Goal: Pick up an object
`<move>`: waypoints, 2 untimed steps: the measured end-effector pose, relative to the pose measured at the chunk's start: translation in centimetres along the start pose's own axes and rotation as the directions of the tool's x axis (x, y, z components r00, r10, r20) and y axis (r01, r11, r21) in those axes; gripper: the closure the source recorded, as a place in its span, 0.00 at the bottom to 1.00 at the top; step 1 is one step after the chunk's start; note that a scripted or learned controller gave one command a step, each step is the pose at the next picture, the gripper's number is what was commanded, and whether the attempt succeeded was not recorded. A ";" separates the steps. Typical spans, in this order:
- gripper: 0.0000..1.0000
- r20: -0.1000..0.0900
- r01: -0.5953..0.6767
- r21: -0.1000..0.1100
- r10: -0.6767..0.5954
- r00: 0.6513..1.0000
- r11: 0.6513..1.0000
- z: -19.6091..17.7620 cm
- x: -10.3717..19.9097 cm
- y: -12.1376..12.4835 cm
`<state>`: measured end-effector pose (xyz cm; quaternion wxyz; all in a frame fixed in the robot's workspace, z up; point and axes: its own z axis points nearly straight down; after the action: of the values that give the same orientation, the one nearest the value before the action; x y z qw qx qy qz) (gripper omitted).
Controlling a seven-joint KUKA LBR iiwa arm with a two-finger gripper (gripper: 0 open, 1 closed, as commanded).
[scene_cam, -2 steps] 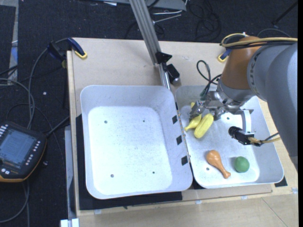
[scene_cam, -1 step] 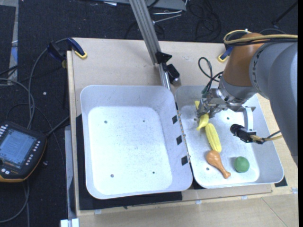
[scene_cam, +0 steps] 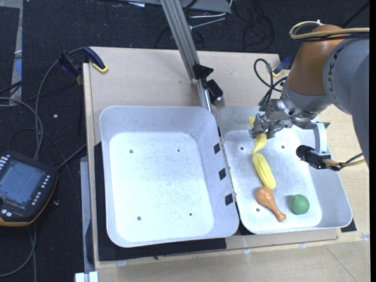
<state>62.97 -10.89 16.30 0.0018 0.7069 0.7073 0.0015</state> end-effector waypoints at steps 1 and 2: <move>1.00 0.000 0.000 0.000 0.000 1.000 1.000 -5.4 -0.3 1.1; 1.00 0.000 0.000 0.002 0.000 1.000 1.000 -8.3 -0.3 1.2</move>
<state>64.08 -11.15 24.61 0.0010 0.7070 0.7072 0.0008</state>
